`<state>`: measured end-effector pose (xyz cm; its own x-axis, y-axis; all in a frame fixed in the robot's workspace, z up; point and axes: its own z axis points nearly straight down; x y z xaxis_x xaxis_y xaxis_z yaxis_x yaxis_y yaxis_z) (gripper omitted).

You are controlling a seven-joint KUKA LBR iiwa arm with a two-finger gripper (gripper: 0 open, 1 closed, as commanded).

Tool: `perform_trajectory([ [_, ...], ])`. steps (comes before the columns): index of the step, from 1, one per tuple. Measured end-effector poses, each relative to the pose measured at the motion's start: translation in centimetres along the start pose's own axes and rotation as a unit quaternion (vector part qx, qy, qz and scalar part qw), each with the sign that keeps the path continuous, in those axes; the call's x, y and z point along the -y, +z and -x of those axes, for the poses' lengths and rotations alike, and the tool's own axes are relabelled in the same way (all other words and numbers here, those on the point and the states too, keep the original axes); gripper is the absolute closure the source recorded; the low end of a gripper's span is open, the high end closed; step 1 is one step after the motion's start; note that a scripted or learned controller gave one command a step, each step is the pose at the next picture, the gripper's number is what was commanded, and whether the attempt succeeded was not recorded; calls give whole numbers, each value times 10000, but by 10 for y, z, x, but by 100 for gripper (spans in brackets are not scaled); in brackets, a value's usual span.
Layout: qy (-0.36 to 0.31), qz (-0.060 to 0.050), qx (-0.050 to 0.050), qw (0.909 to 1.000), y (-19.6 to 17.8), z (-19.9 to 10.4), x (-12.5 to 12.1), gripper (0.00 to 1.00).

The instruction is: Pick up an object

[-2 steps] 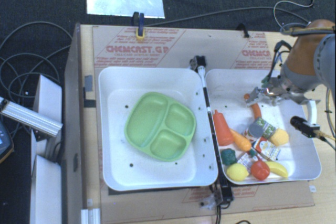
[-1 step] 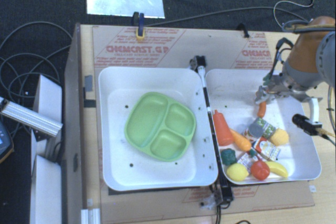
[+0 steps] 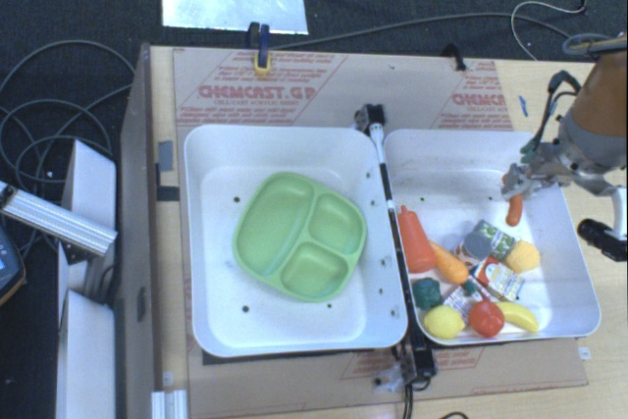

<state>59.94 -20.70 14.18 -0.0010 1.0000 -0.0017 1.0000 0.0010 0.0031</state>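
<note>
My gripper [image 3: 516, 187] hangs over the right side of the right bin [image 3: 442, 162], above its pile of toy food. A small orange piece [image 3: 514, 210] sticks out below the fingertips and seems pinched between them, lifted off the bin floor. Below it lie a grey can [image 3: 487, 238], a yellow piece [image 3: 524, 256] and a red-and-white packet [image 3: 501, 281]. Further left are a red-orange pepper [image 3: 414, 238], an orange carrot [image 3: 449, 263] and a green piece [image 3: 427, 292]. Along the front edge sit a lemon [image 3: 444, 323], a red tomato [image 3: 486, 316] and a banana [image 3: 518, 316].
The left bin [image 3: 226, 162] holds a green divided plate [image 3: 299, 235]. A black clamp strip [image 3: 386, 201] runs between the bins. The back half of the right bin is bare white floor. Cables lie across the bench's left side and the far right.
</note>
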Motion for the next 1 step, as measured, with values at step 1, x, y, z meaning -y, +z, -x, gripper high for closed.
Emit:
perform_trajectory([
  [1, -19, 5, -14, 10000, -49, -109, -40, 100],
])
